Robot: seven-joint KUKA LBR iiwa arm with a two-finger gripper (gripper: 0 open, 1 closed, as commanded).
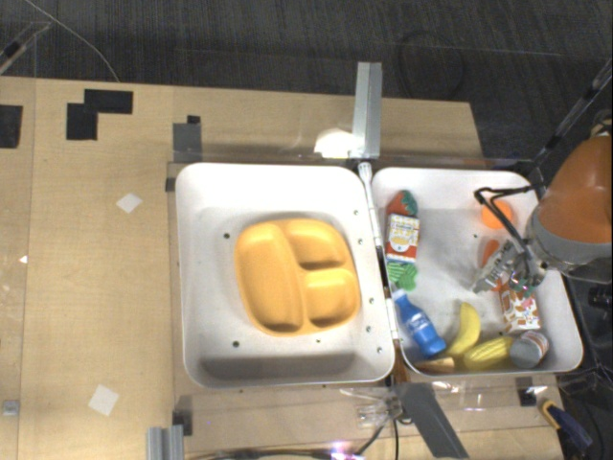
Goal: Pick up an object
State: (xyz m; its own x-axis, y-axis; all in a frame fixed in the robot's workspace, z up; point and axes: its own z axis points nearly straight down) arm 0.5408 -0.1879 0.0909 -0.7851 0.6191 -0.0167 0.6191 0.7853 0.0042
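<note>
Light wood worktop (86,286) on dark carpet (239,17); two white bins; hand (506,274) low in right bin (436,185) by a small carton (520,309); grip state unclear; yellow tray (297,274) in left bin (206,257).

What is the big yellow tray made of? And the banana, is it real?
The yellow divided tray in the left bin looks like smooth moulded plastic: one even colour, rounded compartments, soft sheen. The banana in the right bin is probably a plastic toy, since its yellow is very uniform and slightly glossy, though this view can't settle it.
</note>
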